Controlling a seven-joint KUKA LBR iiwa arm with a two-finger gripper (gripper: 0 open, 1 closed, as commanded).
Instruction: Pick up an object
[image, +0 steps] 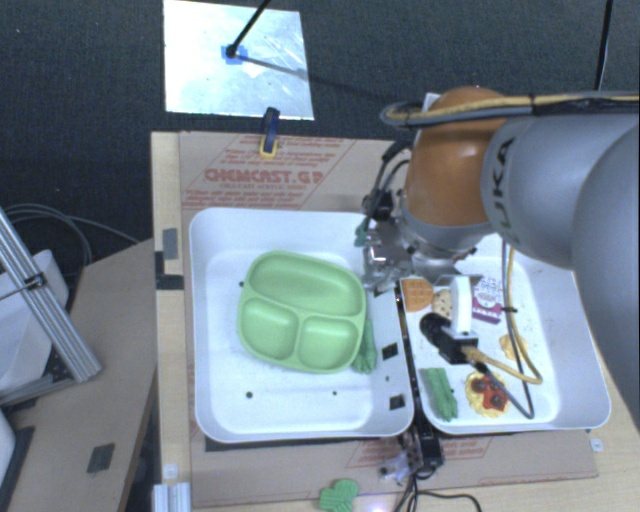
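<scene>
Small mixed objects (478, 345) crowd your right white bin (575, 400), and with the gripper (378, 262) probably hidden, grip unreadable, you risk snagging the divider.

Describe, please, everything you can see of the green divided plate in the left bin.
The green divided plate is pale green, plastic-looking, with rounded corners and three compartments: one long, two smaller. It lies flat and right side up, turned slightly askew, on the floor of the left bin, toward its right side. A darker green item touches its right edge.
</scene>
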